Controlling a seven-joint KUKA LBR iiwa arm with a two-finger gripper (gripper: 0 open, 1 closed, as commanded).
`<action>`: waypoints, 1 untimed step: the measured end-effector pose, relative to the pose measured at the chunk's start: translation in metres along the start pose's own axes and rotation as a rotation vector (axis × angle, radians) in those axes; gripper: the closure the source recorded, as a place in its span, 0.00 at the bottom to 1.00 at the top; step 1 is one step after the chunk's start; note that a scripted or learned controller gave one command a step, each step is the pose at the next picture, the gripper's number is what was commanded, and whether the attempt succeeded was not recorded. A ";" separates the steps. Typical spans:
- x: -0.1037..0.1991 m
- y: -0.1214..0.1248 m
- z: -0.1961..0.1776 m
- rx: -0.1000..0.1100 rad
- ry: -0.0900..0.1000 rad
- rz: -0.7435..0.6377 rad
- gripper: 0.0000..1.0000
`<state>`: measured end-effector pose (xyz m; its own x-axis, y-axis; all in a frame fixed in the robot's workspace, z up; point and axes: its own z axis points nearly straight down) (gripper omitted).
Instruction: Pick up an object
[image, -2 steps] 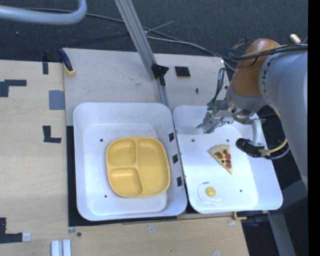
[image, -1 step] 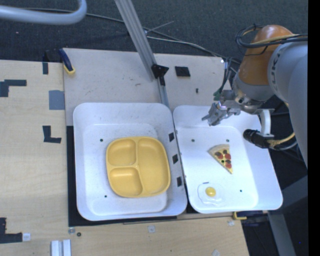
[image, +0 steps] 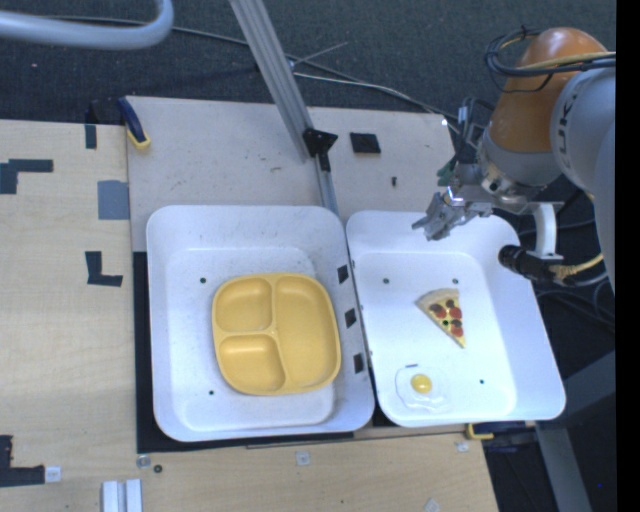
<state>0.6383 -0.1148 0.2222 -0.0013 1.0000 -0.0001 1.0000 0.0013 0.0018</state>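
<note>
A pizza slice (image: 444, 314) lies in the middle of the right bin (image: 500, 400). A fried egg (image: 420, 387) rests near that bin's front edge. A yellow divided plate (image: 274, 332) sits in the left bin (image: 175, 300). My gripper (image: 437, 224) hovers over the far edge of the right bin, above and behind the pizza slice. Nothing shows between its fingers, which look slightly spread.
The grey arm with its orange band (image: 545, 80) reaches in from the upper right. A metal pole (image: 290, 90) slants across the bench behind the bins. Cables (image: 540, 265) hang by the right bin's right side.
</note>
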 end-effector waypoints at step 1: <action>0.050 -0.012 0.009 0.004 0.000 -0.003 1.00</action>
<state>0.6262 -0.0648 0.2127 -0.0038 1.0000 -0.0004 1.0000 0.0038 -0.0025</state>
